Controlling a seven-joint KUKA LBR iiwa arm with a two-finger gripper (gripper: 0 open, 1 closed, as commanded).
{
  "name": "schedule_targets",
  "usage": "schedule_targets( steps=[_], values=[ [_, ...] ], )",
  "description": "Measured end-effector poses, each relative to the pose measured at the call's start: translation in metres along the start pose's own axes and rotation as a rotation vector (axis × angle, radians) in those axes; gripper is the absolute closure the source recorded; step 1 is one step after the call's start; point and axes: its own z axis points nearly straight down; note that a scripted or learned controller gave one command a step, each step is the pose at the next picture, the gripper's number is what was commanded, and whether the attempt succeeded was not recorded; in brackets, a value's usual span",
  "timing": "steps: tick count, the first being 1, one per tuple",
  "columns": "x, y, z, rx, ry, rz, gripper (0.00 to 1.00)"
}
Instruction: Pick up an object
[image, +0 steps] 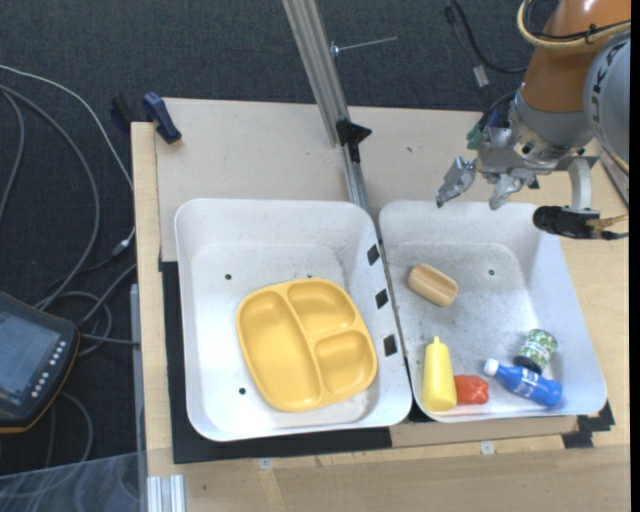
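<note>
Two shallow white bins, speckled matte plastic w/ rounded corners, sit side by side on the pale tabletop (260, 140).

Left bin (200, 235): a yellow divided tray (305, 343), smooth plastic, three compartments, rounded-rectangle shape, lying tilted toward 5 o'clock of the bin.

Right bin (565, 290): a tan bread-roll-shaped piece (432, 285), oblong, matte, at approx. 10 o'clock of the bin floor. Along the 6 o'clock edge: a yellow squeeze bottle (437, 375) w/ a pointed nozzle, lying w/ the tip toward 12; a small red block (472, 390) touching it on its 3 o'clock side; a blue bottle (525, 384) w/ a white cap, lying on its side; a small green-and-white can (537, 348) just beside it at 12 o'clock.

Tool (472, 190): metal, two fingers spread apart, nothing between them, hanging over the 12 o'clock rim of the right bin, apart from all objects. Grey arm w/ orange band above it at 1 o'clock.

A slanted aluminium rail (320, 65) runs down between the bins. A blue clamp (160, 115) sits at the tabletop's 10 o'clock corner.
</note>
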Motion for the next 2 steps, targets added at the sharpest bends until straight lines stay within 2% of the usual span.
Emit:
schedule_targets(
  steps=[1,2],
  values=[
    [0.000,0.000,0.000,0.000,-0.001,0.000,0.00],
    [-0.001,0.007,0.059,0.005,0.000,0.000,0.00]
  ],
)
